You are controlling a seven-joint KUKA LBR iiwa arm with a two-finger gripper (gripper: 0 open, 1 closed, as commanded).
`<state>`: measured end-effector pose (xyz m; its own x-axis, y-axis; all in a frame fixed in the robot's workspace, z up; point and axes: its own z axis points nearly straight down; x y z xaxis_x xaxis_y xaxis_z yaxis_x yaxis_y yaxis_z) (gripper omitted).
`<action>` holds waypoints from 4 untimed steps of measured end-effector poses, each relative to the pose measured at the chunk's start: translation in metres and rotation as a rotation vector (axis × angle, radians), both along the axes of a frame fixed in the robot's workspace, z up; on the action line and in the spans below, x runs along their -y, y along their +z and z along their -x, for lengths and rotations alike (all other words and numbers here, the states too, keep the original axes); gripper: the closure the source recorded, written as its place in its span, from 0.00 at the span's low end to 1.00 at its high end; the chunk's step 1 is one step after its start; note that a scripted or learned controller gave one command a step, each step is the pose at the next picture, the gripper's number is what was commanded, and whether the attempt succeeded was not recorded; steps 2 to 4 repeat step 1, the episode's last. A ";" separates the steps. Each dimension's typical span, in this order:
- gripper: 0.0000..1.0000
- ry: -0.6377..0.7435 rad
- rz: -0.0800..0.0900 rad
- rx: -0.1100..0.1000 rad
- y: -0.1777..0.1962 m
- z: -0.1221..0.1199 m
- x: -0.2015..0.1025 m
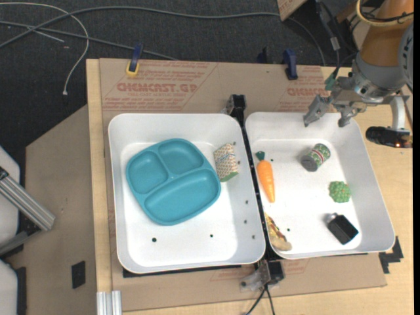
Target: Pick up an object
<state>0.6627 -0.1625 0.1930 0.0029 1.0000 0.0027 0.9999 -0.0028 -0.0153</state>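
In the right bin (pixel 289 126) lie an orange carrot (pixel 265 180), a small grey can with a green label (pixel 315 157), a green broccoli piece (pixel 339 191), a black block (pixel 342 228) and a tan scrap (pixel 278 235). My gripper (pixel 327 114) hangs over the bin's far edge, above and behind the can. Its two fingers stand spread apart with nothing between them.
The left bin (pixel 125 228) holds a blue divided plate (pixel 173 180) and a patterned paper cup (pixel 226 162) on its side by the plate's right rim. Two blue clamps (pixel 136 59) pin the cardboard at the back. Cables run across the dark floor behind.
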 end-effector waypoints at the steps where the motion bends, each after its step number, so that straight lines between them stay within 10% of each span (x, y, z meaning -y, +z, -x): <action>1: 0.00 0.003 0.003 0.015 0.010 -0.003 -0.001; 4: 0.00 0.003 0.003 0.015 0.010 -0.003 -0.001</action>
